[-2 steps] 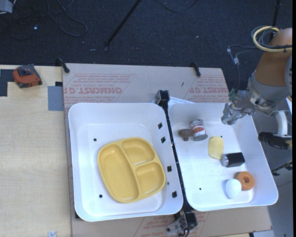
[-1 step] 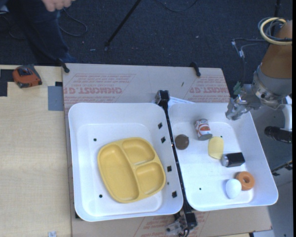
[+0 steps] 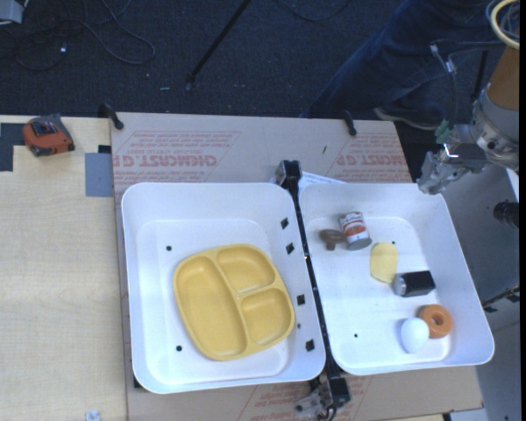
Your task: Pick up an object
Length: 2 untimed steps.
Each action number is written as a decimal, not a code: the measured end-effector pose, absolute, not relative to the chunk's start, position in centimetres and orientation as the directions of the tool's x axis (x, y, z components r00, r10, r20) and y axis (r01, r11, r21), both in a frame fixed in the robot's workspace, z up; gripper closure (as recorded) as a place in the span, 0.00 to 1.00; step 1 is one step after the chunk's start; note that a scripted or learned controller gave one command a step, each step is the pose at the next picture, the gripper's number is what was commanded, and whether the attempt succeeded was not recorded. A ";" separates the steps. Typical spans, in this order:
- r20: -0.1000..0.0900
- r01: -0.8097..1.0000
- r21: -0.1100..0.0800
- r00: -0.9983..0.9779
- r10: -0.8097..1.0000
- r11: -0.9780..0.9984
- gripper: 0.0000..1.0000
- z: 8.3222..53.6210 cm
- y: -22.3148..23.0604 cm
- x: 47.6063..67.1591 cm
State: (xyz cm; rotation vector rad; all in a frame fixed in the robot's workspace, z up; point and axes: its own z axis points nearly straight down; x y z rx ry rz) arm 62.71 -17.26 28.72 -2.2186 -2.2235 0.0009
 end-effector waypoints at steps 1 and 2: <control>0.001 1.000 -0.004 -0.004 1.000 0.004 1.00 29.6 -17.3 62.8; 0.003 1.000 -0.009 -0.004 1.000 0.004 1.00 27.5 -13.0 62.0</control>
